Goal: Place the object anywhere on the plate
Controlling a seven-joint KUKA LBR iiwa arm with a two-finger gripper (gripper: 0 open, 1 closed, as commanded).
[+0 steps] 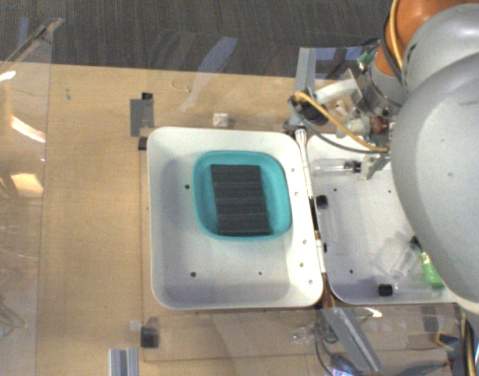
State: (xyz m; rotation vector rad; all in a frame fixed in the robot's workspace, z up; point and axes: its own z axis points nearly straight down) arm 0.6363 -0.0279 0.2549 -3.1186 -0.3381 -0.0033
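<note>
Gripper [357, 124] over wooden bench [74, 233].

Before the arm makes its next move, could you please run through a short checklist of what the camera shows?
1. Teal plate lies in the left bin: ok.
2. Dark ridged block rests on the plate: ok.
3. Block lies inside the plate's rim: ok.
4. Tool state, open or shut: cannot tell; the arm covers it.
5. Green object in the right bin, partly hidden by the arm, kind: cannot tell.
</note>
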